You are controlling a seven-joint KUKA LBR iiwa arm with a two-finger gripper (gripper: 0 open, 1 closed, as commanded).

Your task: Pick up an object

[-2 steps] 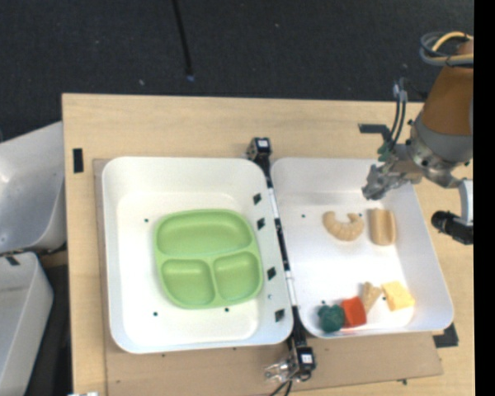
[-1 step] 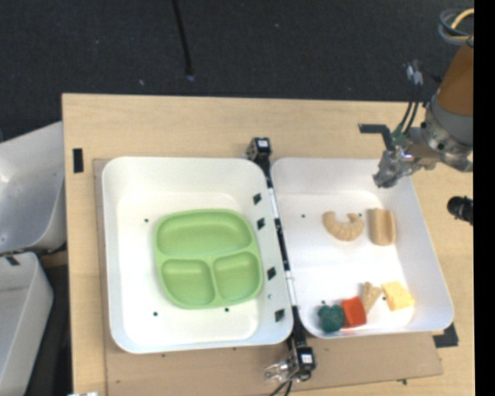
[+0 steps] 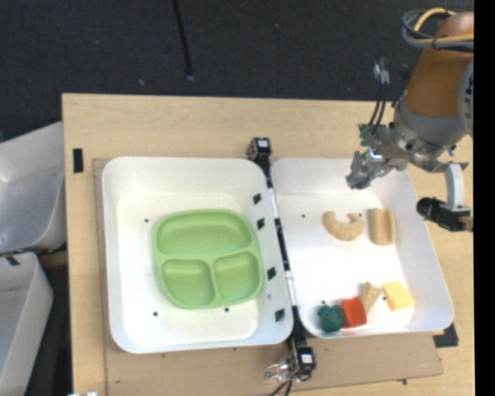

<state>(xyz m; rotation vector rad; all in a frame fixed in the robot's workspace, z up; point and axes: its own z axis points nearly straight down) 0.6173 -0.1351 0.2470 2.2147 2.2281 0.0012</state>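
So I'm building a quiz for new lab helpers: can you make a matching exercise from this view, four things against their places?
Things:
1. green divided plastic tray
2. tan curved croissant-shaped toy
3. yellow block
4. two-finger gripper

Places:
A. right bin, near front right corner
B. left bin, middle
C. above right bin's back edge
D. right bin, middle

Pairs: 1-B, 2-D, 3-A, 4-C

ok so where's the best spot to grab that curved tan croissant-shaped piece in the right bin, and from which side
Probably across the thick middle of the curved tan croissant-shaped piece, coming straight down from above. It lies flat on the floor of the right white bin, arched with both tips pointing down in the view, so the centre is widest. The tan cylinder-like block sits close on its right, so close the fingers front-to-back, not sideways.
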